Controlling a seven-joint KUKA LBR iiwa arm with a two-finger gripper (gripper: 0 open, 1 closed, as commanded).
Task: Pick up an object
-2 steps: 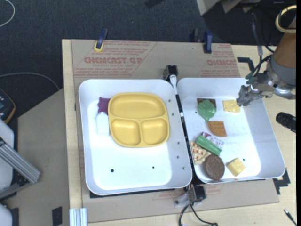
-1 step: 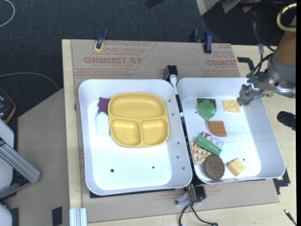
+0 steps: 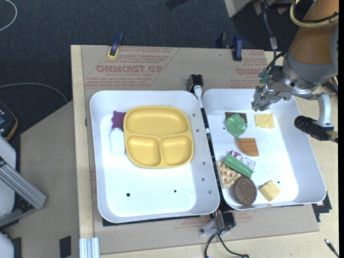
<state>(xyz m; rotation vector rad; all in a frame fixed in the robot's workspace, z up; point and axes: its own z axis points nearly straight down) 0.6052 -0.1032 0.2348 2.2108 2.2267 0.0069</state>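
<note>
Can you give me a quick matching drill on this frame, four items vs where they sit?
Items:
1. yellow divided tray
2. round brown cookie
3. gripper
4. purple object

Places:
A. near corner area of the right bin
B. above the far part of the right bin
C. left bin, middle
D. left bin, against the tray's left edge

Pairs: 1-C, 2-A, 3-B, 4-D

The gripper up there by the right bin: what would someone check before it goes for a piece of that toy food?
1. Gripper over the right bin: ok, above its far edge.
2. Nothing carried already: cannot tell.
3. Target close by: ok, yellow cheese square lies just below it.
4. Room around target: ok, it lies apart from the green lettuce piece.
5. Yellow tray out of the way: ok, it's in the left bin.
</note>
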